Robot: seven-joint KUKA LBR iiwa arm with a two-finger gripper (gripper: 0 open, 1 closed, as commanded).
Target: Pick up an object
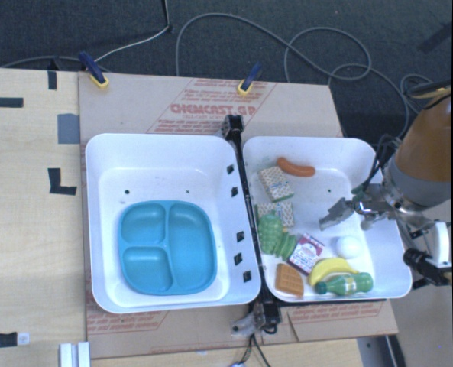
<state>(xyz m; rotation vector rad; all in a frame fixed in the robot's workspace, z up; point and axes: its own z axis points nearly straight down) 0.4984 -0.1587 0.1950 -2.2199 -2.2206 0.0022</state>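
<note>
Lies in the right bin (pixel 364 150), toward its near right corner: a white egg (pixel 348 246), apart from the gripper (pixel 347 219) and held by nothing. Hovers just far of the egg, over the bin's right half, that gripper; cannot tell whether open or closed. Sits just near of the egg: a banana (pixel 333 267), touching a green bottle (pixel 347 284) by the near wall. Left of these: a purple packet (pixel 306 252), an orange biscuit (pixel 289 280) and a green lumpy toy (pixel 273 235). Farther back: two pale crackers (pixel 274 182) and a sausage (pixel 296 168). Holds a blue divided plate (pixel 167 247): the left bin (pixel 104 159).
</note>
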